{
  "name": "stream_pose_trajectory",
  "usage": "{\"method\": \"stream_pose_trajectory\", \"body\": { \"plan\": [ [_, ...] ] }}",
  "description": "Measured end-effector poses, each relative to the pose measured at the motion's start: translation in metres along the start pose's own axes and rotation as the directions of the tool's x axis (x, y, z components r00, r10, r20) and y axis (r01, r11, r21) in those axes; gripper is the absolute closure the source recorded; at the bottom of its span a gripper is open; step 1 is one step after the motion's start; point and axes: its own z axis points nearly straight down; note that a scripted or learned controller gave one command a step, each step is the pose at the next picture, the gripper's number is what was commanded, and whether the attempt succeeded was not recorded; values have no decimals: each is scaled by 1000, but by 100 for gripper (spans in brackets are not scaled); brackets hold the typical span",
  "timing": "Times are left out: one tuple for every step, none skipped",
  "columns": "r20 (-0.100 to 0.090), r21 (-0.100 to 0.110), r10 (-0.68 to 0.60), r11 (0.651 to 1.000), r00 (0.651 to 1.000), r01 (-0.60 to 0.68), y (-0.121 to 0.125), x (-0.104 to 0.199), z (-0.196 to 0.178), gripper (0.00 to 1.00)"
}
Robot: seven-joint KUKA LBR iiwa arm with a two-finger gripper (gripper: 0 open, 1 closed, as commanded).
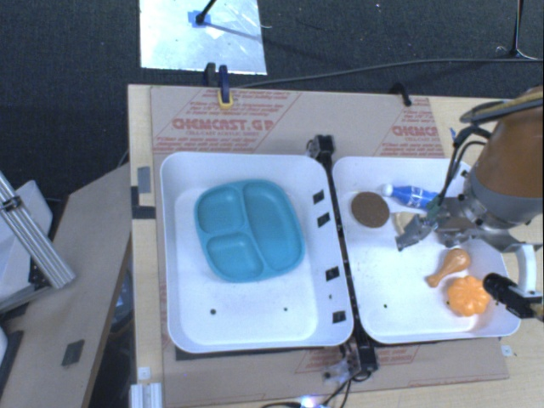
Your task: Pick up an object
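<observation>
I see two white bins side by side — the left bin [183, 313] holds a blue divided plate [249, 230]. In the right bin [399, 317] my gripper [414, 230] hangs near a brown disc [370, 209], blue bottle [412, 195], drumstick [448, 267] and orange toy [468, 296].

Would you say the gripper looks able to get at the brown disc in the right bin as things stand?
Probably yes: the gripper hangs just beside the brown disc, which lies flat with nothing on top; the blue bottle sits close by.
</observation>
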Motion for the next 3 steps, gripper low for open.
{"method": "stream_pose_trajectory", "body": {
  "plan": [
    [2, -12, -3, 1000, 1000, 3, 3, 0, -6, 0],
    [1, -9, -1, 1000, 1000, 1, 13, 4, 49, 0],
    [1, -9, 0, 1000, 1000, 0, 18, 10, 93, 0]
  ]
}}
